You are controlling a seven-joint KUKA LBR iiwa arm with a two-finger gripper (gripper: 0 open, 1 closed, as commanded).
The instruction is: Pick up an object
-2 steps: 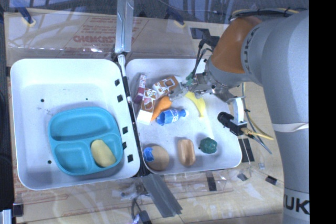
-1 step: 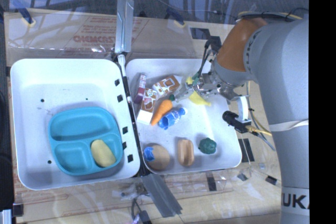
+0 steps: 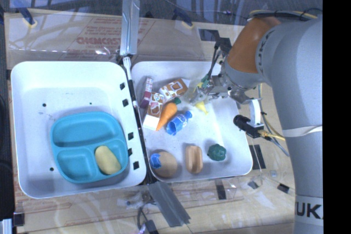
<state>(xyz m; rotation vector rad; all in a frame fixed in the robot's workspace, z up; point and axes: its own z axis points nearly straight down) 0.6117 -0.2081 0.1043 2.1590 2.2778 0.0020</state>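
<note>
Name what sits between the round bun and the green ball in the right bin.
The hot dog lies between the bun and the green ball, in the camera view.

In the right bin [image 3: 233,164], a toy carrot [image 3: 167,114] lies tilted beside a blue bottle [image 3: 177,124]; a hot dog bun [image 3: 193,158] lies between a green ball [image 3: 217,152] and a tan bread roll [image 3: 165,164].

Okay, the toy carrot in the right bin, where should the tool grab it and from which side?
Probably across the carrot's thick orange middle, coming straight down from above. It lies flat and slanted, green top up-right, narrow tip down-left. Close across its width, though room is tight: the blue item and the packets crowd its sides.
</note>
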